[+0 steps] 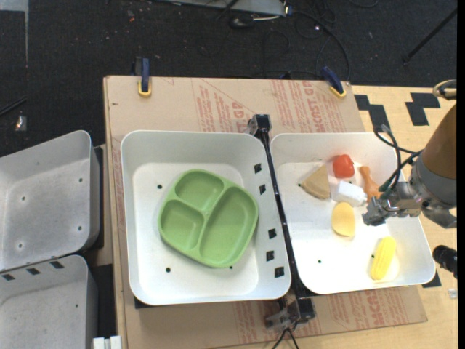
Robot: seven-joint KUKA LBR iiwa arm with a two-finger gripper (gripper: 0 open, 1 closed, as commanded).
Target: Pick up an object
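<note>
The counter carries two white bins side by side, and this layout makes sense for a pick task — one bin gives the things, the other can receive them. The left bin holds only a green tray with three compartments, lying flat near the middle. The right bin holds the small things, gathered in its right half, so they are all close to the side where the arm enters.

The arm reaches in from the right and stays low over the right bin, its wrist bent towards the centre. The end effector is just beside the yellow lemon, to the right of it, and just below the white block and the orange carrot. If it is released or clenched I cannot tell, because this part is dark and small; nothing is seen grasped in it.

The other things lie further off — a tan wedge, a yellow corn near the front wall, and a red tomato. I judge the lemon or the white block is the likely target.
</note>
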